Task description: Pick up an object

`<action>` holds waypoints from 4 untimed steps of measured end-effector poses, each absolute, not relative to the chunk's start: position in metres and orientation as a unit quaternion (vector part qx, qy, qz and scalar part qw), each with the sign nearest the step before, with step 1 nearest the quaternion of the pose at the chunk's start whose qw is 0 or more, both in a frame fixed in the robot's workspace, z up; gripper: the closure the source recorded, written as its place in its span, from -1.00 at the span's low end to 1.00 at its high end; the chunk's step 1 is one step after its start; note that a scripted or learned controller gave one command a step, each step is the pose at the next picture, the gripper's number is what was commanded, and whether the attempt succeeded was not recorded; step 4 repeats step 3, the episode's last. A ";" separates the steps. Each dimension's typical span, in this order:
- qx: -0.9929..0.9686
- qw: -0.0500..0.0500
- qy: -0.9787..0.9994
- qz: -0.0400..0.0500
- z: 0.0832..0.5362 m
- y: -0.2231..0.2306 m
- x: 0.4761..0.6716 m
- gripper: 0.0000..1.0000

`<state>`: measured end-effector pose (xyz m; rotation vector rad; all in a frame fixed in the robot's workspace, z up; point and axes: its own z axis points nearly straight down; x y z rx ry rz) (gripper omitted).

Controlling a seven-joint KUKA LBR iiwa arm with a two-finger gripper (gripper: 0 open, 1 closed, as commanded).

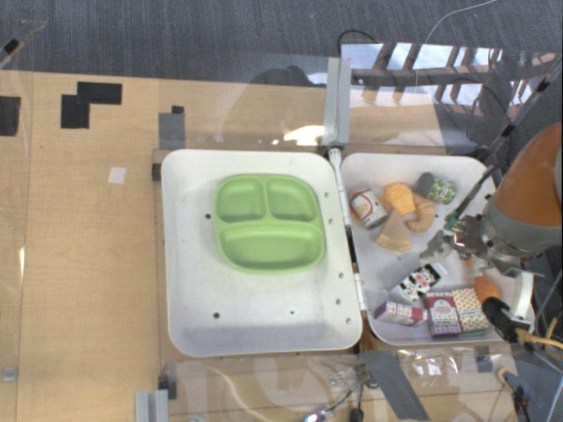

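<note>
The arm [528,187] comes in over the right side of the right bin [374,170], its grey body and orange band covering that bin's right wall and whatever lies beneath. The gripper [462,236] is small and cluttered with cables and dark parts just left of the orange band, and I cannot tell how it is set or whether anything is in it. The objects all lie in the right bin: a small can with a red and white label [366,207] close to the bin's left wall, a tan pastry-like piece [400,199] just right of the can, a pale wedge [395,236] below that, and a grey-green packet [437,188] toward the bin's far wall. Near the bin's front wall lie a black and white patterned box [420,281], a purple and white wrapper [398,312], a dark red box [443,314] and a yellow checkered piece [470,309], the last two touching; an orange-tipped item [486,286] beside them is partly cut off by the arm. Bare white floor shows in the bin's far left corner and along its left wall below the can. The left bin [189,323] holds a green divided plate [268,221] near its middle, with open white floor all around the plate, widest toward the front wall. The wooden tabletop [79,262] stretches left of the left bin.
</note>
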<state>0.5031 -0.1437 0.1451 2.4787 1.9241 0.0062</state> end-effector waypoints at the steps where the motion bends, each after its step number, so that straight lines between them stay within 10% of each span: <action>1: 0.790 0.005 0.613 0.004 0.090 -0.131 0.516 -1.00; 2: 0.789 0.006 0.615 0.007 0.101 -0.128 0.519 1.00; 3: 0.759 0.001 0.651 0.002 0.186 -0.059 0.578 1.00; 4: 0.759 0.001 0.651 0.002 0.186 -0.059 0.578 1.00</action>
